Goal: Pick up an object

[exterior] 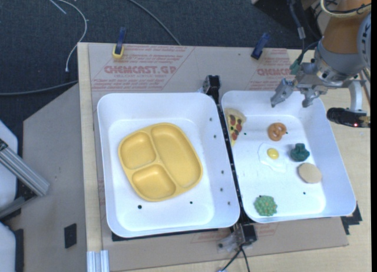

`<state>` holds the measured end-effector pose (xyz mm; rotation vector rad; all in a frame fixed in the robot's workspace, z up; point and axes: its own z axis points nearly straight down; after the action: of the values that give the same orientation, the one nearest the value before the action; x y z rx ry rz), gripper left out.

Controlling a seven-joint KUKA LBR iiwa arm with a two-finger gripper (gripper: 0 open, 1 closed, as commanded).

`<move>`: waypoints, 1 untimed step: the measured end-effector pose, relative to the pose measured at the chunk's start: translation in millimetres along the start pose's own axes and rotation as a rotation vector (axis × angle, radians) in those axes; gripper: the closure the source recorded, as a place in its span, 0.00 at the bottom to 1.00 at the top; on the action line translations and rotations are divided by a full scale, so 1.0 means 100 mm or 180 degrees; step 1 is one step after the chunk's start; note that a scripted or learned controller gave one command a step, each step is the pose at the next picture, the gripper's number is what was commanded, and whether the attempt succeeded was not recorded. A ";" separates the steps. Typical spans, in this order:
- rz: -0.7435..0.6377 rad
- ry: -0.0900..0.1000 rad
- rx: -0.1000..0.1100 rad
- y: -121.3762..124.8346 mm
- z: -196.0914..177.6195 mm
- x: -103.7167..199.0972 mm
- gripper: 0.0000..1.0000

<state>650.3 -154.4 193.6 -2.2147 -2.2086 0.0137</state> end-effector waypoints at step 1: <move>-0.0010 -0.0008 -0.0048 0.03 -0.09 0.00 0.00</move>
<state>653.6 -154.0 202.9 -2.2202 -2.2209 -0.0003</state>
